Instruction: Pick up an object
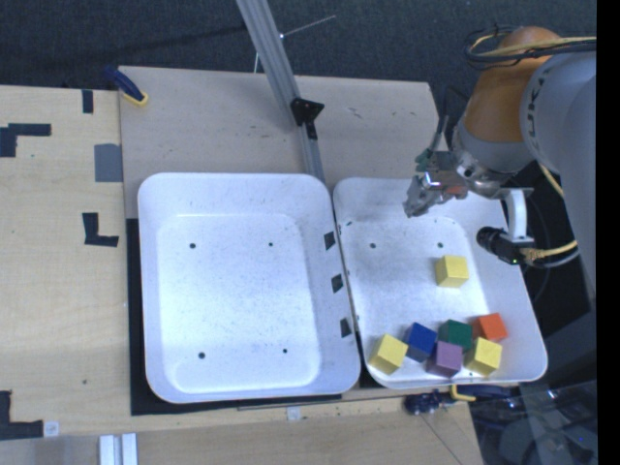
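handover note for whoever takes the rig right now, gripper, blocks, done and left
Gripper: above the far rim of the right bin, nothing visibly held; finger state unclear.
Blocks: all in the right bin. One yellow block alone mid-bin; yellow, blue, purple, green, yellow and orange clustered at the near edge.
Left bin: nothing to report.
Done: no pick yet.
Left: grasp and lift one block; the lone yellow looks easiest.

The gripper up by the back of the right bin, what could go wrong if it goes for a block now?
The gripper hovers near the right bin's far wall, well away from every block. The lone yellow block is the easiest target. The front cluster, blue, green, purple, sits packed, so fingers may shove neighbours rather than grip one.
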`<act>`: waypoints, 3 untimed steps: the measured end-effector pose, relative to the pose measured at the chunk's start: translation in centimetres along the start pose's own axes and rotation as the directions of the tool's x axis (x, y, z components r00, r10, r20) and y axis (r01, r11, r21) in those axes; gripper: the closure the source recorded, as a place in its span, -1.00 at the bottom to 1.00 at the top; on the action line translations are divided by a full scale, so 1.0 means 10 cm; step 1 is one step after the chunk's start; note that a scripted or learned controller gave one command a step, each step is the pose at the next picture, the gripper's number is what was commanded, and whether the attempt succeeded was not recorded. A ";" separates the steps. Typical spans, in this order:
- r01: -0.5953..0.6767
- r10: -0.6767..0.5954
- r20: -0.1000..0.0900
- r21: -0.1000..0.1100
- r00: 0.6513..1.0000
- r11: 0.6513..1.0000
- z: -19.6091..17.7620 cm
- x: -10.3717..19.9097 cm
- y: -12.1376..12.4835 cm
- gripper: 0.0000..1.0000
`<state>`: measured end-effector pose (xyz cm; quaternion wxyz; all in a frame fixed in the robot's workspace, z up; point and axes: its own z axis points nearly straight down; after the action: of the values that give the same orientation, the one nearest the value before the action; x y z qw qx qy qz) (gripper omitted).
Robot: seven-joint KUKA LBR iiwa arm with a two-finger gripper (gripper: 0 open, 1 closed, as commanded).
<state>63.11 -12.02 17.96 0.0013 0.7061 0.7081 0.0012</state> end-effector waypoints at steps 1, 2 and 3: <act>0.000 0.000 0.000 -0.001 1.000 1.000 -0.51 0.10 -0.03 1.00; -0.001 0.001 -0.001 0.003 1.000 1.000 -0.61 0.11 -0.02 1.00; 0.003 -0.003 -0.002 0.006 1.000 1.000 -0.50 0.66 -0.23 1.00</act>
<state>60.82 -5.45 22.90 -0.0015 0.7050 0.7092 -0.0004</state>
